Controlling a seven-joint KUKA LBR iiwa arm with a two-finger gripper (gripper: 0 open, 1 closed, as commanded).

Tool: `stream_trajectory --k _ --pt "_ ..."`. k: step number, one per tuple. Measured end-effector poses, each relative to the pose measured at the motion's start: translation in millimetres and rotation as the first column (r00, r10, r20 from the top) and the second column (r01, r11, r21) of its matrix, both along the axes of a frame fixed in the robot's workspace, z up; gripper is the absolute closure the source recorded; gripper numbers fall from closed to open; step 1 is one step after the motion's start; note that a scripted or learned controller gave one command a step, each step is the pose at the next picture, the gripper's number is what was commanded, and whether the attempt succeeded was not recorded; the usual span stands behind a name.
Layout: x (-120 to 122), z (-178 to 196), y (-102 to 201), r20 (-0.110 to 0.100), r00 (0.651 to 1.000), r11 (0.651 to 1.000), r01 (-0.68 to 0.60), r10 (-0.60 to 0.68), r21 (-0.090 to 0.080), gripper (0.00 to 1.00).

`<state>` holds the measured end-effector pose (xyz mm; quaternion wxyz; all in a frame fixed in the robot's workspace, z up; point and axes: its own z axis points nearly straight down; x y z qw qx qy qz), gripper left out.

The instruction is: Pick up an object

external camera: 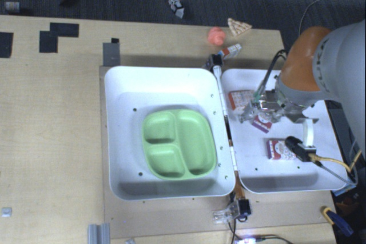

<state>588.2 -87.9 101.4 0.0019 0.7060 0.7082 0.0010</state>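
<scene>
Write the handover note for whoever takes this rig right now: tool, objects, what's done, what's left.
Tool: low over the right bin; whether it holds anything cannot be told.
Objects: three red-and-white packets lie in that bin: upper packet, middle packet right at the tool, front packet. The green divided tray lies in the left bin.
Done: nothing visibly lifted.
Left: the pick itself; the middle packet looks the likeliest target.
</scene>
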Motion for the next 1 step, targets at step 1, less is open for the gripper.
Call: stream_trajectory --k 1 --pt "2.3 12.0 0.0 0.008 1.0 1.0 -0.003 0.003 -0.002 1.0"
